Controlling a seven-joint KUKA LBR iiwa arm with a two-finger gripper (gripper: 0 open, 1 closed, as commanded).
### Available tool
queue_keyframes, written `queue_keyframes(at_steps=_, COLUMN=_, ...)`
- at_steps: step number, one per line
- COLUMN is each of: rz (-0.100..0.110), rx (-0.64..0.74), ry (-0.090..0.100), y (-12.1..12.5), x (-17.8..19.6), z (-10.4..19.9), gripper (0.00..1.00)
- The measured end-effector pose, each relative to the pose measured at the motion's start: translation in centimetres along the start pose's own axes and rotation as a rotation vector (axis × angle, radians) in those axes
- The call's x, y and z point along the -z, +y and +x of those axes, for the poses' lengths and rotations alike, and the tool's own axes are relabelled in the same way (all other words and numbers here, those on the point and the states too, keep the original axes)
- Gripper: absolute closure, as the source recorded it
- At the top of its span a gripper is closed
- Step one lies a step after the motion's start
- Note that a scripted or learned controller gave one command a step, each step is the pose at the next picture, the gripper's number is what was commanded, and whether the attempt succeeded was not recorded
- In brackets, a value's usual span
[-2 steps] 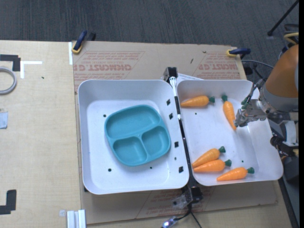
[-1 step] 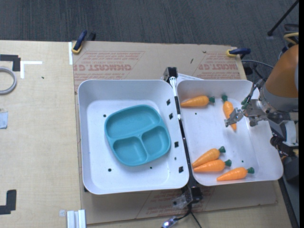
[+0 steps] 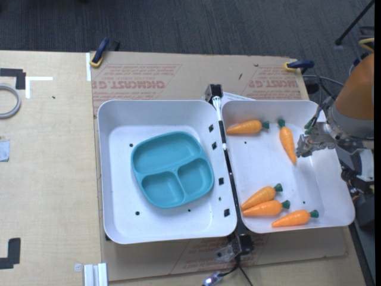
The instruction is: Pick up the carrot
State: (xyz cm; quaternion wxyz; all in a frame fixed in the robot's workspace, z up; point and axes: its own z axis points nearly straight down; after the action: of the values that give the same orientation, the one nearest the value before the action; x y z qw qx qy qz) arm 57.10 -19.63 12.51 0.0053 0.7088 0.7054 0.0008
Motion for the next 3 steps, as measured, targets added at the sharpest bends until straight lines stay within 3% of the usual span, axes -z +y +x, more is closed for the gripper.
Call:
queue_keyframes(at_steps=1, rz=0.000, rx=0.000, ry=0.000, y=0.0, x=0.0, z=0.0, gripper=0.00)
queue_keyframes(at_steps=2, rz=0.008, rx=0.008, ry=0.006, y=3.1, x=-3.3, z=0.3, gripper=0.00)
queue_keyframes(at_steps=3, rz=0.007, rx=0.010, ry=0.004, y=3.1, x=-2.3, z=0.2, gripper=1.00)
